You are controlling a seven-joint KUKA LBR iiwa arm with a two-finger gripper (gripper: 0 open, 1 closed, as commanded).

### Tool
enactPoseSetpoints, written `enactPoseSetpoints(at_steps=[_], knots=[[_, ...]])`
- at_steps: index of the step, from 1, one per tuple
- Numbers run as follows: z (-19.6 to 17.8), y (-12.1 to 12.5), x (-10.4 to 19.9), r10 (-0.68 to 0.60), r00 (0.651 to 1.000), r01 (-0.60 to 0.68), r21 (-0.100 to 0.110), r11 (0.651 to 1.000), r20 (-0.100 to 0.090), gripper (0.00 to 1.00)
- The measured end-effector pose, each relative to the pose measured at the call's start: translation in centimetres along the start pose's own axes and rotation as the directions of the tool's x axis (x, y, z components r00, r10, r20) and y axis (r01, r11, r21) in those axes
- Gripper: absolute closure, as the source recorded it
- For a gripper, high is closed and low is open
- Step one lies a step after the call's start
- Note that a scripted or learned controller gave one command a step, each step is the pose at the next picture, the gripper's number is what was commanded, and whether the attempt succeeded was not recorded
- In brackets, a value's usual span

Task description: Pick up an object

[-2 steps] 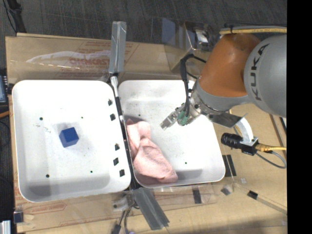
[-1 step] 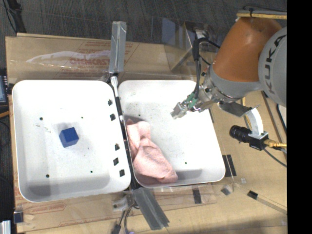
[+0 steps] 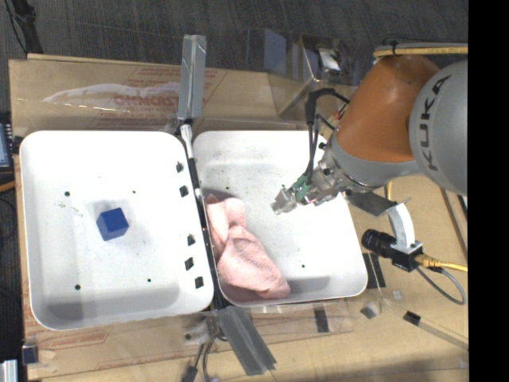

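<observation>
Arm (image 3: 413, 126) nearest camera, looming at 3 o'clock, "KUKA" readable on grey shell. Gripper (image 3: 285, 200) hangs over right bin (image 3: 334, 245); cannot tell its state. Pink cloth (image 3: 238, 249) at 7 o'clock of gripper, bunched against bin wall. Blue cube (image 3: 113, 223) in left bin (image 3: 48, 157), well apart. Risk: descent misses cloth, hits bare floor; limp cloth may slip. Red print on cardboard (image 3: 119, 94) illegible.

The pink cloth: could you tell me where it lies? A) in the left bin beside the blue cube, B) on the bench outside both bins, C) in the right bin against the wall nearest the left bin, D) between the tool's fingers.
C: the pink cloth lies crumpled in the right bin, along its left wall, while the blue cube sits alone in the left bin.
</observation>
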State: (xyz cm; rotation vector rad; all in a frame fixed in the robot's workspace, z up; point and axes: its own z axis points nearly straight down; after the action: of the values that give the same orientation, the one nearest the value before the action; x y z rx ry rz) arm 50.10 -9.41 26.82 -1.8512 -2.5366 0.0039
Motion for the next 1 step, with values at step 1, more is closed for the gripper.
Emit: enactPoseSetpoints(at_steps=[1], knots=[[0.00, 0.00, 0.00, 0.000, 1.000, 0.000, 0.000, 1.000, 0.000, 0.00]])
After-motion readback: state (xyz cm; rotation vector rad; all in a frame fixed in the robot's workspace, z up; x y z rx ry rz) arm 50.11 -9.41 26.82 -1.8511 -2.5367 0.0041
